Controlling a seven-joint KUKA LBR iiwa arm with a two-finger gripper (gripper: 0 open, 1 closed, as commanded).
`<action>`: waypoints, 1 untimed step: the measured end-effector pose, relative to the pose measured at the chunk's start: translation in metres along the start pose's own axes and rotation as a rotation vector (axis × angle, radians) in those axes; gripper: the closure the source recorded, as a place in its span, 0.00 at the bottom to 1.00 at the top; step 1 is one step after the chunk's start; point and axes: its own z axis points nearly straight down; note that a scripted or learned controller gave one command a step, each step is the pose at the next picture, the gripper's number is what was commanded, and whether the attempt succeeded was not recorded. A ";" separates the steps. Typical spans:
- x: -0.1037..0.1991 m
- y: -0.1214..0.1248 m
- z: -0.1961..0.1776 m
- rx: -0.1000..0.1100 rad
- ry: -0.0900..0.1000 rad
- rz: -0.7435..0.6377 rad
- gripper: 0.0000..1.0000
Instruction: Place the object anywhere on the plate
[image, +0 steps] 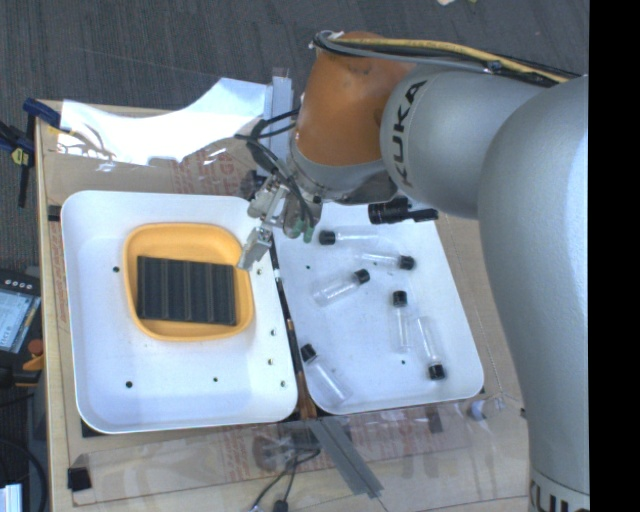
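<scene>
Right bin (455, 335): capped vials (340, 290) near claw (259, 246), which hangs at plate (180, 236) rim; claw state unclear.

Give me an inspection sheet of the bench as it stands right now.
Surface: left bin and right bin, white, side by side.
Job's things: yellow plate with dark ridged centre in left bin; capped clear tubes scattered in right bin.
Clutter: white sheet behind the bins.
Gripper: gripper above the plate's right rim, by the bins' divide.
Cables: dark cable at the bench's front edge.
Surroundings: screened device at far left.
</scene>
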 end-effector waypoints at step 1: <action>0.000 0.000 0.000 0.000 0.000 0.000 0.00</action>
